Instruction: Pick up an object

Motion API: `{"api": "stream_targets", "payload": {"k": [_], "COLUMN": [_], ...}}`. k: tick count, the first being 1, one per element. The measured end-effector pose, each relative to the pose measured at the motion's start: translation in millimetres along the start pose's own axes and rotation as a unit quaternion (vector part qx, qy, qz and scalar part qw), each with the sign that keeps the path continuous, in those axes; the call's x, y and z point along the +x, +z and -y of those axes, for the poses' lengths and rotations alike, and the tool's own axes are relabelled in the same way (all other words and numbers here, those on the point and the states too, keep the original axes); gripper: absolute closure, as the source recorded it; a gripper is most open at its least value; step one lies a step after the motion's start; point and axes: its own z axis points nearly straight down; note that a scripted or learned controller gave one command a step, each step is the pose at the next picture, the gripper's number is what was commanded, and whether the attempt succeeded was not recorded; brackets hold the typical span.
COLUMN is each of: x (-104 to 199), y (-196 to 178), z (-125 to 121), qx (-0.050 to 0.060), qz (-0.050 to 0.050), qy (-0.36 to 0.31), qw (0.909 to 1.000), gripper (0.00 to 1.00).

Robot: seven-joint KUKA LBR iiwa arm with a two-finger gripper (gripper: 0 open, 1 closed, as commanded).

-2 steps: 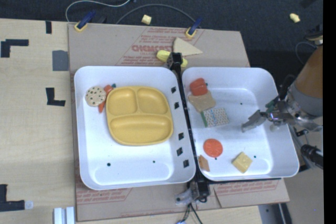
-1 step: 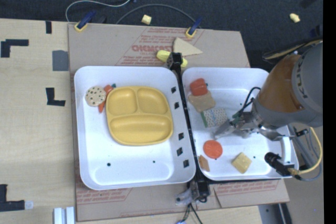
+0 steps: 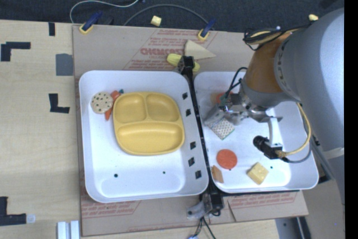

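My gripper is low in the right bin, near its left wall, with the grey arm and its orange band reaching in from the right. Right beneath and touching it lies a grey speckled piece. A small red item peeks out just behind the gripper. Toward the bin's front lie a red disc, a yellow block and a small brown piece. I see nothing lifted off the bin floor.
The left bin holds a yellow divided plate, a speckled cookie and a small orange item. A black divider with clips runs between the bins. Yellow clamps and cables sit behind on the cardboard.
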Motion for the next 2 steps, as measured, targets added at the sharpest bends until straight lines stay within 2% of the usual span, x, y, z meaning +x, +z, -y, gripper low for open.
{"api": "stream_targets", "payload": {"k": [2], "x": [-5.3], "y": [2.2], "z": [-81.6], "qx": [0.006], "qz": [-0.001], "qy": [0.003], "qw": [1.0], "gripper": [0.0]}}
